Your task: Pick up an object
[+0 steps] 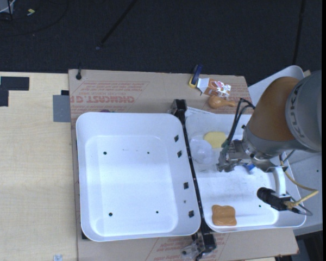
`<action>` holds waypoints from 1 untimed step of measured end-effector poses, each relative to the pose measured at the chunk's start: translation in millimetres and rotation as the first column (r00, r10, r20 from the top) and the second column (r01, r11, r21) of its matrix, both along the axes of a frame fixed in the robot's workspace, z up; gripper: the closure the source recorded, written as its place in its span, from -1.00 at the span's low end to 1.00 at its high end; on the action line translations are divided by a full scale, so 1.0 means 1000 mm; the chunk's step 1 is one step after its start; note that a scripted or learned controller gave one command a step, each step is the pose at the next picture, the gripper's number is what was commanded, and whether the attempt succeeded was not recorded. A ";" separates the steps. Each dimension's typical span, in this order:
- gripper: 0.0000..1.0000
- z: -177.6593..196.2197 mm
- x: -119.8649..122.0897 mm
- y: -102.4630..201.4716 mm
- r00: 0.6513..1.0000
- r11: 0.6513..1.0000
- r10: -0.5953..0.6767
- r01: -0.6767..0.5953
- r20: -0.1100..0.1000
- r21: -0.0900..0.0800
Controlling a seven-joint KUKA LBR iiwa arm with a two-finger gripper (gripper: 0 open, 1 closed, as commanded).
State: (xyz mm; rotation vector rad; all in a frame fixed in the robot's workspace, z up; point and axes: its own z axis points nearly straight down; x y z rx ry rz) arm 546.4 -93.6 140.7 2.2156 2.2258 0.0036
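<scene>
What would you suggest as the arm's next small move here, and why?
Probably a short move toward the pale yellow object, then down onto it. The gripper sits low in the right bin with nothing visibly between its jaws, and that object and a clear, glassy one lie just beside it. The orange-brown piece is farther off, near the bin's front edge.

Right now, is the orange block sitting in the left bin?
No. The orange block lies in the right bin, near its front edge, below the gripper.
</scene>
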 end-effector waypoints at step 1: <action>1.00 0.049 0.059 0.052 1.000 1.000 0.000 0.000 0.002 0.000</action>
